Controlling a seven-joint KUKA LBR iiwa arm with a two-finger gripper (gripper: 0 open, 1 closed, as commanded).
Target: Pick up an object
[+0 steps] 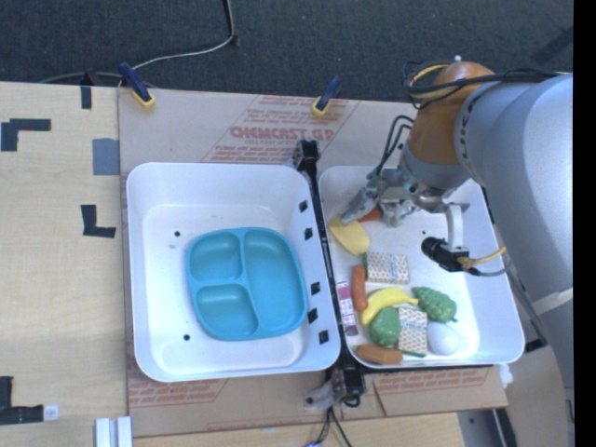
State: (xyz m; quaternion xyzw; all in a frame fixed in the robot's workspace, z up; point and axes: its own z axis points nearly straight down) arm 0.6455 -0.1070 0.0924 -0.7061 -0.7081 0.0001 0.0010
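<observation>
My gripper (373, 211) is low in the right bin (494, 291), at its far left part, with the fingers spread apart. A small orange-red piece (371, 216) shows in the gap between them, resting at the bin floor. Just in front of it lies a yellow rounded piece (350, 238). Further toward the near side sit a speckled cracker (386, 267), a banana (389, 300), a carrot (358, 287), a green broccoli (435, 304), a green pepper (386, 327) and a white egg (444, 339).
The left bin (149, 250) holds a blue divided plate (247, 282). A black divider (317, 240) runs between the bins. The grey arm (521, 156) with its orange band (438, 124) covers the right bin's far right side. A black cable plug (440, 252) hangs over the bin.
</observation>
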